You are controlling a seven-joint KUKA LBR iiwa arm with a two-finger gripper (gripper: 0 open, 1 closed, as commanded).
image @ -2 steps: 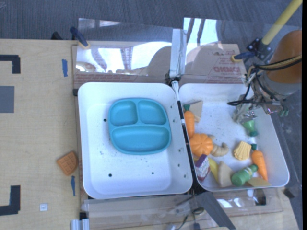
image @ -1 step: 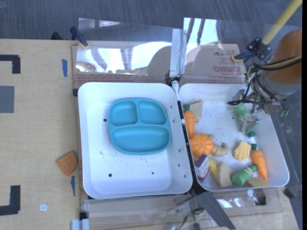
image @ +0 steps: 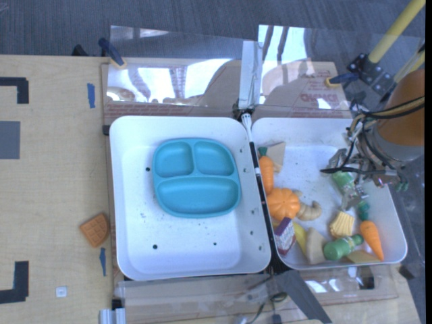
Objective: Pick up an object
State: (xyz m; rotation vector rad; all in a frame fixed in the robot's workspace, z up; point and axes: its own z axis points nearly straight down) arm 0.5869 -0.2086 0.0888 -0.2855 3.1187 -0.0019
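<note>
The likeliest catch is the small green piece at the right of the frame, lying on the floor of the right bin just under my fingers; whether they stand wide or narrow I cannot tell, for cables and linkage blur together there, and I see nothing clearly held between them. Just below it sit a yellow corn cob, a carrot and a green vegetable, packed close; closing down here could nip 2 things at once or nudge the green piece against the bin's right wall. The orange pumpkin lies further left; the left bin bears a blue divided plate.
</note>
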